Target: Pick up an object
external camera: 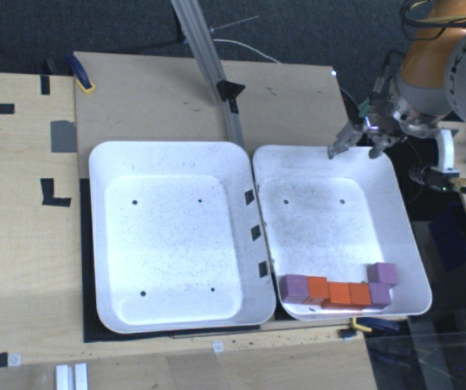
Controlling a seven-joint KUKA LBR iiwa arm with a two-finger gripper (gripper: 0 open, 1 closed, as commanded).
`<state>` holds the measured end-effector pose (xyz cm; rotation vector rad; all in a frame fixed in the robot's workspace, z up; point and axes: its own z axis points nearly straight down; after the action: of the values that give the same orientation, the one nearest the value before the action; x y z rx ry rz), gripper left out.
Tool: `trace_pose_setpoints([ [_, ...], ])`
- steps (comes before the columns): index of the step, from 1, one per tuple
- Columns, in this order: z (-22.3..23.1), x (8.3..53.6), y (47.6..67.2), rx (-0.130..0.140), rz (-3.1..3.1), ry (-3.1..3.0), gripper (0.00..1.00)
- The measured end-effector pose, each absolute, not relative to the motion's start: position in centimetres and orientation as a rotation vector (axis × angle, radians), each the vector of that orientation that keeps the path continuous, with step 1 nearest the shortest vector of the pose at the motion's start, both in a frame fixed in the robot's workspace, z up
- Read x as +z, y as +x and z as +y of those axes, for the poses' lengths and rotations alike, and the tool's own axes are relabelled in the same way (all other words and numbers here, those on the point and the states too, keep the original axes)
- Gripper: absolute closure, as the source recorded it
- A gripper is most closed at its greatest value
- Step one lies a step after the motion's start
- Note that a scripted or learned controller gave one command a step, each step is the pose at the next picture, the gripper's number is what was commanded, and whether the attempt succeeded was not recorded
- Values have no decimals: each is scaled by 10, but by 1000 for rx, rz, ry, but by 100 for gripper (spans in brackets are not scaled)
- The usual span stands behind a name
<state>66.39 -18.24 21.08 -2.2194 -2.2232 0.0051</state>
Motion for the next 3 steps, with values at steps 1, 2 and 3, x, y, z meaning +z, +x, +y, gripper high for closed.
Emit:
trace_pose_setpoints([
  [1, -165, 230, 615, 3, -2221, -2223, 0],
  [2, -92, 288, 595, -8, -2233, -2213, 0],
  [3, 16, 236, 565, 5, -2226, -2208, 0],
])
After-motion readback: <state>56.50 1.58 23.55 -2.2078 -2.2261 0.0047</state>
